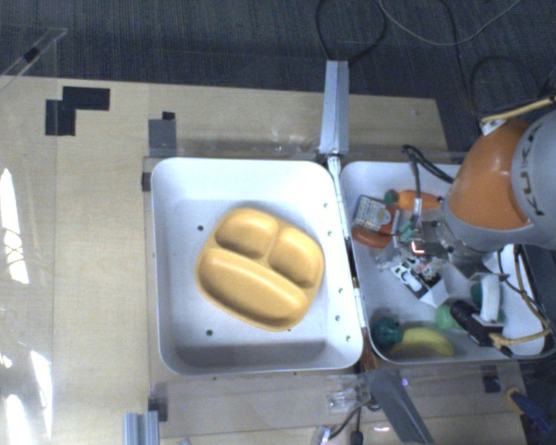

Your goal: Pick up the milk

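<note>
Banana (424, 342) and a green item at the near wall of the right bin; milk carton up-left of the pincer.

Milk (372, 213), a small carton, lies in the right bin (463, 353) at its left side, close to the dividing wall, its long axis running roughly toward the far-left corner. From the pincer (413, 248), which hangs low over the bin's middle, the carton lies up and to the left, near but apart. I cannot tell how the pincer is set; wrist hardware and cables mask it. Beside the carton are a red item and an orange item (417, 198), crowding any approach. The left bin (176, 276) holds one large yellow bread-shaped loaf (259, 267). Both bins sit on the bench (74, 248).
</note>
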You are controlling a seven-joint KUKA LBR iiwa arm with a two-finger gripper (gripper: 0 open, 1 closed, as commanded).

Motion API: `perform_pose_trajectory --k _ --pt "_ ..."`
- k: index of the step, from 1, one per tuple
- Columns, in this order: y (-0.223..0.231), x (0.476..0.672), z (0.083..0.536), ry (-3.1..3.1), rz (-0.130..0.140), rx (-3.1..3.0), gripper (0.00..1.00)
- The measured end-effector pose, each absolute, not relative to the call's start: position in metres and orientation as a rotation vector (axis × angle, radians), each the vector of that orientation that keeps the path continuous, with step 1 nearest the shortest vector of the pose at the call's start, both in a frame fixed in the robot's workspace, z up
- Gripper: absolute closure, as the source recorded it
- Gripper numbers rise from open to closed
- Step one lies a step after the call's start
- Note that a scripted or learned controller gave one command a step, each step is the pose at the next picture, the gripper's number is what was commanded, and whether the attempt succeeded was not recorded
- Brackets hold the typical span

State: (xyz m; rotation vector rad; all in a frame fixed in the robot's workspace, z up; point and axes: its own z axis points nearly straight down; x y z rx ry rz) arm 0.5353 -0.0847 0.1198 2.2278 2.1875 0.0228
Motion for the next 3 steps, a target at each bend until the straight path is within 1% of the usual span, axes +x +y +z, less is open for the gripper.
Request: perform_pose_trajectory --k 1,2,3 --pt "-0.122 0.506 0.089 2.165 0.013 2.256 0.00" --pt "-0.097 0.560 0.103 2.111 0.005 2.323 0.00" --pt "-0.115 0.523 0.089 2.203 0.014 2.226 0.00"
